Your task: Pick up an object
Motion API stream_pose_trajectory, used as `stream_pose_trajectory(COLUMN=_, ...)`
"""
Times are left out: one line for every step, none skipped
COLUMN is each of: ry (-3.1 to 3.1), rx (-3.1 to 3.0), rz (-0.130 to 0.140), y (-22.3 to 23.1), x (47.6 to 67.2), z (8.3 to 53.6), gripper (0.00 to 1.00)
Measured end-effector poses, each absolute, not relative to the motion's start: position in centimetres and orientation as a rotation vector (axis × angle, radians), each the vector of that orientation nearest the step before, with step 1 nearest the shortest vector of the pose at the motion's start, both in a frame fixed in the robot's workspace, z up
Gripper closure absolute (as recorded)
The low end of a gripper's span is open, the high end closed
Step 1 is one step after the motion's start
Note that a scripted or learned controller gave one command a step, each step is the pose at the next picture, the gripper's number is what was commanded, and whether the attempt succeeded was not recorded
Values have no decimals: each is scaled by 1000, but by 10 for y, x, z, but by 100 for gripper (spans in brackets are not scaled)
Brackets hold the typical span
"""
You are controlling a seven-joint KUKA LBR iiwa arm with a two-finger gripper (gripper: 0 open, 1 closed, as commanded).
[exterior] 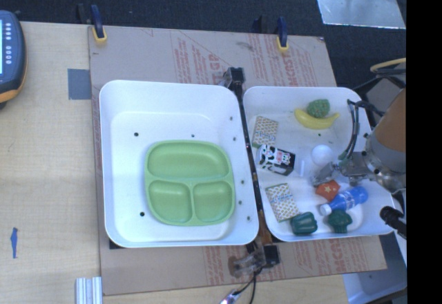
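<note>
At 3 o'clock in the camera view, the arm [388, 131] reaches over the right bin [276, 95], and the gripper [331, 175] sits low among the clutter; whether it is released or clenched I cannot tell. The nearest candidate looks to be the red-orange toy [327, 190], just beside the gripper at its 6 o'clock, touching the blue water bottle [345, 200]. To grasp well, I judge it should come straight down over 1 item and avoid pinching 2 neighbours together. That toy is small, rounded and glossy, likely to slip. Elsewhere lie a white ball [321, 153], a banana [314, 119], a cow-print carton [276, 159] and 2 green pieces at 5 o'clock. The left bin [117, 157] holds a green divided tray [188, 182].
</note>
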State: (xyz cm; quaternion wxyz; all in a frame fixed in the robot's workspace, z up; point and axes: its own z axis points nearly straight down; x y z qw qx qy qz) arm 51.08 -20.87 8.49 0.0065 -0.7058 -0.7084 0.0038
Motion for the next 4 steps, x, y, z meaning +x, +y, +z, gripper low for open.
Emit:
stream_pose_trajectory(ry=-2237, rx=-2210, rz=-2, y=-166, x=584, z=93, gripper=0)
stream_pose_trajectory(ry=-2233, rx=-2218, rz=-4, y=-180, x=660, z=104, gripper=0)
stream_pose_trajectory(ry=-2217, rx=-2215, rz=9, y=-160, x=571, z=129, gripper=0)
stream_pose_trajectory(ry=-2221, rx=-2212, rz=8, y=-157, x=515, z=139, gripper=0)
